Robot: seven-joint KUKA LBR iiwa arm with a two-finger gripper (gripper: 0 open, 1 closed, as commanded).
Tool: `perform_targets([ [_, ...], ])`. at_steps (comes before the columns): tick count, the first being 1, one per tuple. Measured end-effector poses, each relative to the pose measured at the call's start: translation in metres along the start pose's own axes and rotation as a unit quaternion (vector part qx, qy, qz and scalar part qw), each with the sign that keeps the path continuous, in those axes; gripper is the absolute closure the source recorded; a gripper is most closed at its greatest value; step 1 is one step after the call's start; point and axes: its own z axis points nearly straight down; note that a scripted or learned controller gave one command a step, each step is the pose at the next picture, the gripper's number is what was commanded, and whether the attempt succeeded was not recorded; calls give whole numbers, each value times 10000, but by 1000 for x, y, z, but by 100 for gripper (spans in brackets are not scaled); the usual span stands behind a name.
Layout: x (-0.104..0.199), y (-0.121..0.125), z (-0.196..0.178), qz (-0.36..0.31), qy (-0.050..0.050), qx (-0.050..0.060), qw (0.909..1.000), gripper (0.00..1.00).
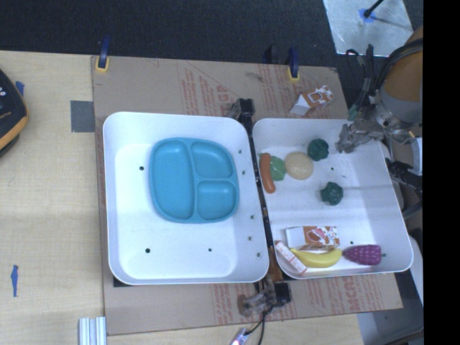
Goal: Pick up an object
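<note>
The gripper (346, 141) was too small and dark to tell its finger spacing. Behind it, the arm (404, 77) ran off the right edge. Far left of it, a black-and-yellow device (10, 113) was cut off.

Even, moderately bright light is falling from above, casting only soft shadows inside the white bins (115, 192). Everything is looking slightly soft and grainy, and the far background is lying dark.
</note>
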Motion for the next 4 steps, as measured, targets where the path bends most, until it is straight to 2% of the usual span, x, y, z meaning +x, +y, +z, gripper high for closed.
perform_targets([
  [1,19,-36,10,-3,2,16,10000,0],
  [2,34,0,-10,-8,7,3,10000,0],
  [3,10,0,9,1,5,11,10000,0],
  [4,0,0,-5,2,3,4,10000,0],
])
